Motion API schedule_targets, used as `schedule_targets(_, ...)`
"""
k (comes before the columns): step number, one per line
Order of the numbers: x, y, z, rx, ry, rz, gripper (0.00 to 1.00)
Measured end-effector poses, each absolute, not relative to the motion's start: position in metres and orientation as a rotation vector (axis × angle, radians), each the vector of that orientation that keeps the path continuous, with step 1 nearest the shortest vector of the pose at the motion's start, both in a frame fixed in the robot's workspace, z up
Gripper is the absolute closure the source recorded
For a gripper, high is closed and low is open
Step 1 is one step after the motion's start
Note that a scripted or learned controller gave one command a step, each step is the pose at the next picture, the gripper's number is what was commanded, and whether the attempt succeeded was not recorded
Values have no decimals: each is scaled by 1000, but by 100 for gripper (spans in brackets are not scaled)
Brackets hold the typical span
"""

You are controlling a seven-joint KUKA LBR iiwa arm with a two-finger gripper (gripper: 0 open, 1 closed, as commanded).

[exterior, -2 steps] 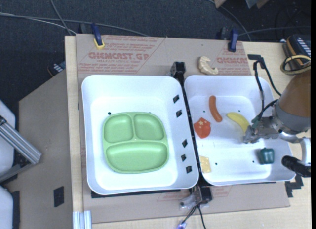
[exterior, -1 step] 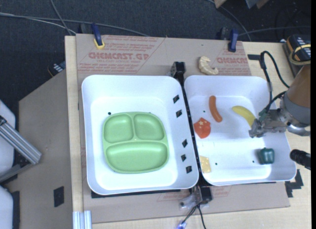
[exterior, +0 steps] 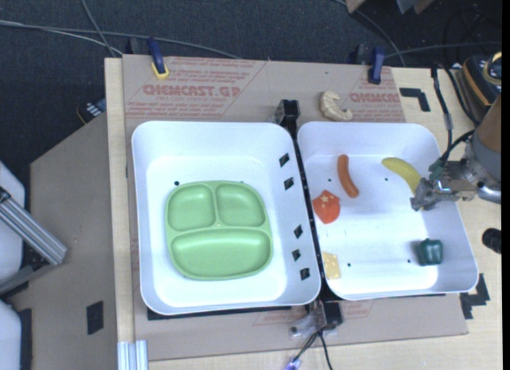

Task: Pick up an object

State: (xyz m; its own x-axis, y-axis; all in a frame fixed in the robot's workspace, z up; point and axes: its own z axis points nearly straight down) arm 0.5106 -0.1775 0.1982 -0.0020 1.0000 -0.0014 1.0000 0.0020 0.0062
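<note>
Spreading across most of the view, the desk (exterior: pixel 199 89) carries two shallow white bins side by side, held to a cardboard sheet printed with red lettering. The left bin (exterior: pixel 151 201) holds a pale green plate (exterior: pixel 218 230) with three compartments, lying flat near the bin's middle. The right bin (exterior: pixel 374 281) holds the smaller things. The arm (exterior: pixel 488 171) reaches in from the right edge, and its claw (exterior: pixel 425 193) sits over the right rim of that bin, just beside the lower tip of a yellow banana (exterior: pixel 401 172); whether the claw is released or clenched cannot be told from here, and nothing is seen between its tips. The banana lies slanted in the upper right part of the bin. Left of it, apart, a sausage (exterior: pixel 347 175) lies nearly upright, and just below that a red strawberry (exterior: pixel 327 206). A dark green pepper (exterior: pixel 429 252) rests near the lower right corner. A small yellow cracker (exterior: pixel 330 265) lies by the lower left wall. Outside the bins, a beige piece (exterior: pixel 335 105) sits on the cardboard above the right bin.
</note>
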Motion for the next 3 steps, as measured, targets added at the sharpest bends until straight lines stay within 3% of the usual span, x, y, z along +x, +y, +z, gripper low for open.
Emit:
schedule_targets(1, 502, -180, 255, 2216, 2219, 4, 100)
schedule_targets(2, 511, -126, 251, 2217, 2230, 2, 100)
schedule_targets(3, 533, -77, 235, 2217, 2231, 1, 100)
